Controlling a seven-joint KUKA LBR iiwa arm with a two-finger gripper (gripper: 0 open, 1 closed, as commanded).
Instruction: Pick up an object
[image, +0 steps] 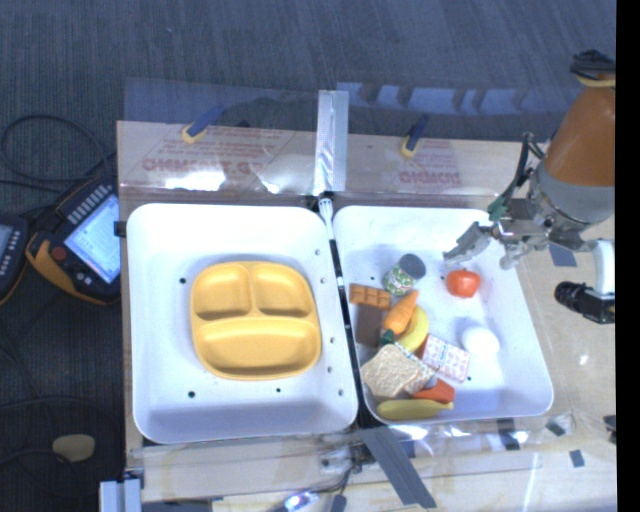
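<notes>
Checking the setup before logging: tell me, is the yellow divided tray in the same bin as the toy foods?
No, the yellow tray lies in the left bin, the toy foods in the right bin.

Gripper (487, 243) above right bin (520, 385) (fingers spread), near red tomato (462, 283); yellow tray (256, 318) in left bin (160, 400).

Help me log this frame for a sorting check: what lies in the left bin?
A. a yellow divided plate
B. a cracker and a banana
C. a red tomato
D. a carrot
A: the yellow divided plate sits alone in the left bin, while the tomato, cracker, banana and carrot all lie in the right bin.
</notes>
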